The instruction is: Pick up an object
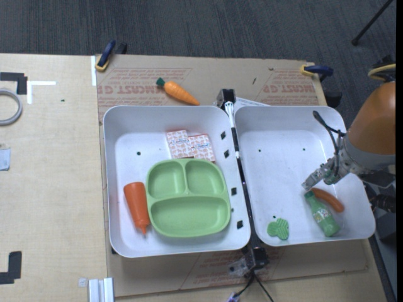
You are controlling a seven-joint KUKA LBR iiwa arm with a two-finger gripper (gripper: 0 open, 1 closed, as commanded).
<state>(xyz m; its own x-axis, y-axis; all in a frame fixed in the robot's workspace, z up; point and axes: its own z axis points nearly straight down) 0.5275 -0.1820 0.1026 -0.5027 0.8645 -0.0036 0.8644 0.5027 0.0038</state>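
My gripper (pixel 318 177) is small and blurred, so I cannot tell its state. It hangs in the right bin (pixel 277 145), just above a green bottle (pixel 323 218) and an orange sausage-shaped piece (pixel 329 199).

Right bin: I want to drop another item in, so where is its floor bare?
The right bin is bare over its far and left floor, from the hinge side toward the gripper. Its near right corner is crowded: green bottle, orange sausage, and a green leafy piece by the near wall.
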